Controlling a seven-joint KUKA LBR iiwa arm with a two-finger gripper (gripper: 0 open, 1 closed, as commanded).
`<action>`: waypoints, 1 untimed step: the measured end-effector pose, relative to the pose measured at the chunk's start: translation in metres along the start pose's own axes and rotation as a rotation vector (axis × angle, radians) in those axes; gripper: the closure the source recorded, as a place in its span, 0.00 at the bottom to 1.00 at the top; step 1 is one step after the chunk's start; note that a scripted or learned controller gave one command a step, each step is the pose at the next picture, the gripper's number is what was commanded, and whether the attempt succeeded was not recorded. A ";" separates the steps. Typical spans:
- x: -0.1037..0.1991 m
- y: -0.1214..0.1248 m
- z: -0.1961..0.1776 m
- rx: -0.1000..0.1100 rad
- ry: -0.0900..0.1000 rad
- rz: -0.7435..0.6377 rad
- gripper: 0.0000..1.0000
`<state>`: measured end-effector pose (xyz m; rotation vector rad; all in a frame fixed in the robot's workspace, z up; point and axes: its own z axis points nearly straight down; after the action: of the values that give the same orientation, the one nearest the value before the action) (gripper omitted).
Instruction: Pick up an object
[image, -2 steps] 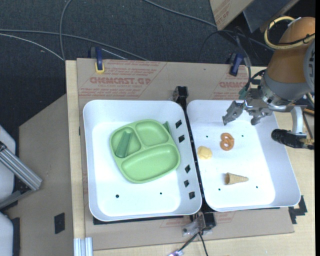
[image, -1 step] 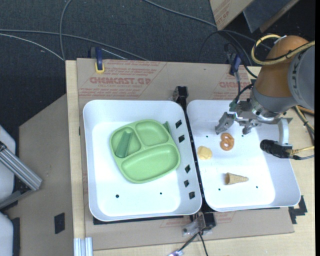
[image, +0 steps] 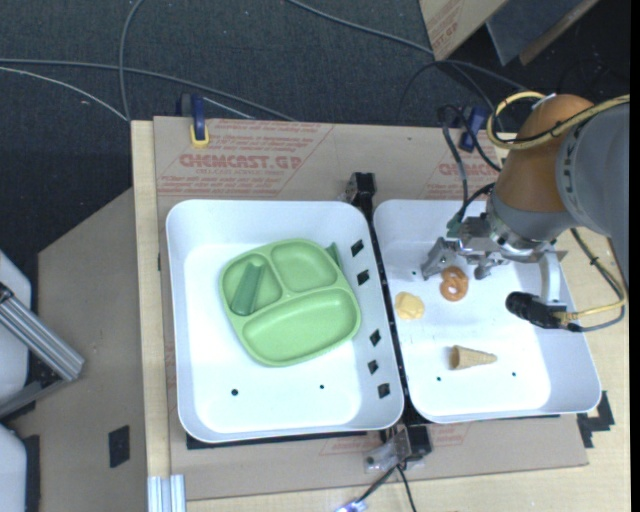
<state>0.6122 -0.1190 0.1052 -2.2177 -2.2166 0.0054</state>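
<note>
**What I count on my bench**

I see 2 white bins: the left bin (image: 190, 330) and the right bin (image: 560, 380).

In the left bin I count 1 green divided plate (image: 295, 325), with 1 darker green piece (image: 246, 288) lying in 1 of its 3 compartments.

In the right bin I count 3 small things: 1 orange ring-shaped piece (image: 454, 285), 1 pale yellow lump (image: 409, 305) and 1 tan cone (image: 471, 357).

I have 1 gripper (image: 462, 262).

A green divided plate (image: 290, 302) lies in my left bin (image: 195, 330), a darker green piece (image: 246, 286) in its small compartment.
</note>
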 end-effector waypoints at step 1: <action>0.001 0.000 0.022 -0.002 0.000 -0.001 0.00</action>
<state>0.6118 -0.1183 0.0837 -2.2179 -2.2183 0.0037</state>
